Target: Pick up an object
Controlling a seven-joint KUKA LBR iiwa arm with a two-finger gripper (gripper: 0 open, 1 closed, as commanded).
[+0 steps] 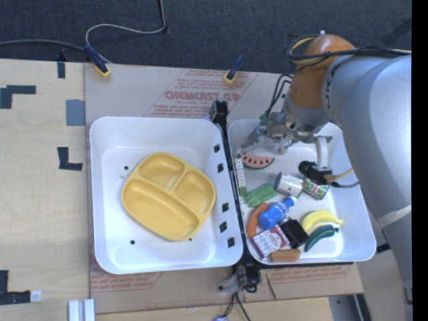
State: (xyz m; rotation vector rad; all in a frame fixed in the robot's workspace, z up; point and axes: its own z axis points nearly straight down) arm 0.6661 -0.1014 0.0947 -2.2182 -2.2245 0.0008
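The arm reaches in over the right bin, and its hand is low at the far end of this bin, just above the watermelon slice. From this angle one cannot tell whether the hand is released or clenched, and nothing can be seen grasped in it. So, as far as the view shows, the task is in its early part: the hand is near the things, but no object is lifted yet.

All the candidates lie in the right bin. The watermelon slice is nearest to the hand, close to the wall between the two bins. A little toward the near side lie a green flat piece and a small can. Further on there is a blue bottle, then a yellow banana with a dark green piece beside it, and a red packet touching a black block. They are crowded together at the near end.

The left bin carries a yellow divided plate, well apart from the hand.

What is left, by judgement, is nearly everything: to come down on one object, to close on it, and to raise it free of the bin.
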